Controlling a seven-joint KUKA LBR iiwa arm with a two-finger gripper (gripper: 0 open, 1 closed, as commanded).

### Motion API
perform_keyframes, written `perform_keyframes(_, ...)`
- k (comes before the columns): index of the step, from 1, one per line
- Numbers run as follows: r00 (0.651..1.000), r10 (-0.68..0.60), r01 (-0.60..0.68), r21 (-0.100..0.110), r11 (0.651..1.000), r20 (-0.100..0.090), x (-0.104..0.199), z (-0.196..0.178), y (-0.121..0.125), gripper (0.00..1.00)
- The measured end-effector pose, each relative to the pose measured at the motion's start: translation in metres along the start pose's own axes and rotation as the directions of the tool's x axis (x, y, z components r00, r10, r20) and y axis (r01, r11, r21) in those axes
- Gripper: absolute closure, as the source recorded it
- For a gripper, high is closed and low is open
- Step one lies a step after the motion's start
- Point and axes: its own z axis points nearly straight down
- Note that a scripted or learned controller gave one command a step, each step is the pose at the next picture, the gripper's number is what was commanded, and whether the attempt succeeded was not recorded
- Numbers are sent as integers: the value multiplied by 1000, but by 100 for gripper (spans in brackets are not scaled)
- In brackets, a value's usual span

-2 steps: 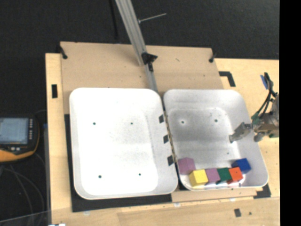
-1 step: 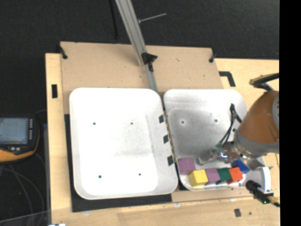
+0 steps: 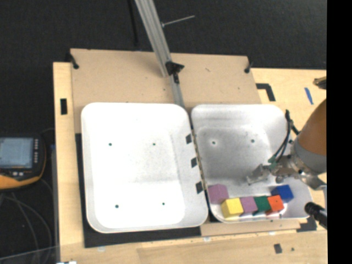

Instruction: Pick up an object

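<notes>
The tool (image 3: pixel 263 174) hangs over the right bin (image 3: pixel 236 126), toward its near right part. Just in front of the tool, along that bin's near wall, six blocks (image 3: pixel 250 202) lie crowded together, several touching. The left bin (image 3: pixel 135 164) sits well off to the tool's left, edge to edge with the right bin on the bench (image 3: pixel 220 76). Behind both bins a slanted rail (image 3: pixel 157 34) rises from the bench. A handheld screen unit (image 3: pixel 19 158) rests far left, off the bench.
</notes>
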Motion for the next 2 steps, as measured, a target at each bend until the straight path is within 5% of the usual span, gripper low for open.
perform_keyframes(2, 1000, 6, -6, 3, 1000, -3, 1, 3, -1, 0)
